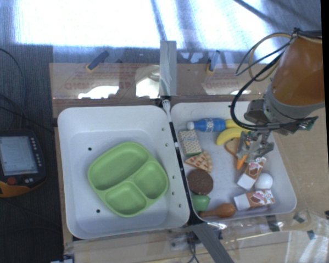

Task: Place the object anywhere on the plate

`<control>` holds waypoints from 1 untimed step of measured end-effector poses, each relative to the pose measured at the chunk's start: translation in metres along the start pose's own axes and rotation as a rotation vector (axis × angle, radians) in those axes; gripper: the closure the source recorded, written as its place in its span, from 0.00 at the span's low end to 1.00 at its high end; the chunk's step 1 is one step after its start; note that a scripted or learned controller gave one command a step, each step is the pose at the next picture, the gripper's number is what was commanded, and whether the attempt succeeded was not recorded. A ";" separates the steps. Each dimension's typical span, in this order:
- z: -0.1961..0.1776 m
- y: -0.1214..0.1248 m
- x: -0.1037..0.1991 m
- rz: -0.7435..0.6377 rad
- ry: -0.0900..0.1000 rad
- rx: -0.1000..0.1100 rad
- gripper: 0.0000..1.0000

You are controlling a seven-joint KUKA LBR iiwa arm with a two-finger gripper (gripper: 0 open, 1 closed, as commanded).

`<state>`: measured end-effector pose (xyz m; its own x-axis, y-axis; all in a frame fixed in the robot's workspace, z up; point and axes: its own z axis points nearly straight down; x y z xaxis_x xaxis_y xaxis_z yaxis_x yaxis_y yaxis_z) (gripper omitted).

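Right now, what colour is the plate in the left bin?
The plate is light green, seen best in the camera view from above.

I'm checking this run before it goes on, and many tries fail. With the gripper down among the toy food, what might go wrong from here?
1. Crowding: the gripper sits low over closely packed pieces, the banana, the carrot and the small carton, so it may nudge neighbours or lift nothing.
2. Transfer: the green plate lies in the other bin, past the divider; a weakly gripped piece might drop on the way.
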<state>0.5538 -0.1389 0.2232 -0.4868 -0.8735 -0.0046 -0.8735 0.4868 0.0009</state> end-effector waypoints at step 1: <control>-0.063 0.027 -0.073 -0.109 -0.001 0.004 1.00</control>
<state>0.5657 -0.0623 0.2865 -0.3888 -0.9213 -0.0056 -0.9213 0.3888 -0.0041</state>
